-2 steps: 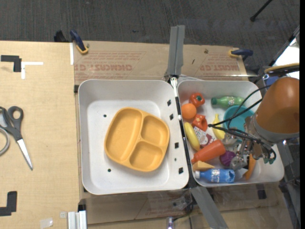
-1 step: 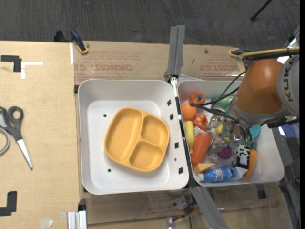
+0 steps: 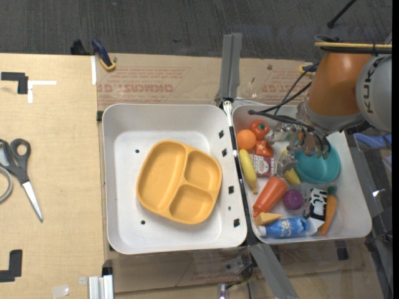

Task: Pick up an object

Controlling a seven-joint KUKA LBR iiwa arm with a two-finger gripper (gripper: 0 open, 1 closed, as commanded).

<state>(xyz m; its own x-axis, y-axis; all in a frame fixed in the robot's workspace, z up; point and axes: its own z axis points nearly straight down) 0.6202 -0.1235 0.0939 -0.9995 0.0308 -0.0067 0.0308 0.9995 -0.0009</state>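
My gripper [image 3: 304, 149] hangs over the middle of the right bin [image 3: 358, 226], open, with nothing between its fingers. Just below and to its right lies a teal bowl [image 3: 321, 167]. To its left are a red ketchup bottle [image 3: 263, 161], a tomato [image 3: 260, 129], an orange [image 3: 246, 139] and a banana [image 3: 248, 169]. Toward the front lie a large carrot [image 3: 270, 195], a purple plum [image 3: 293, 199], a cheese wedge [image 3: 268, 217], a blue bottle [image 3: 287, 228], a black-and-white carton [image 3: 317, 203] and a small carrot [image 3: 329, 215].
The left bin [image 3: 118, 185] holds a yellow divided plate [image 3: 179, 182]. Scissors [image 3: 22, 173] lie on the wooden bench at far left. Cables run from the arm's orange band [image 3: 333, 86] across the right bin's back edge.
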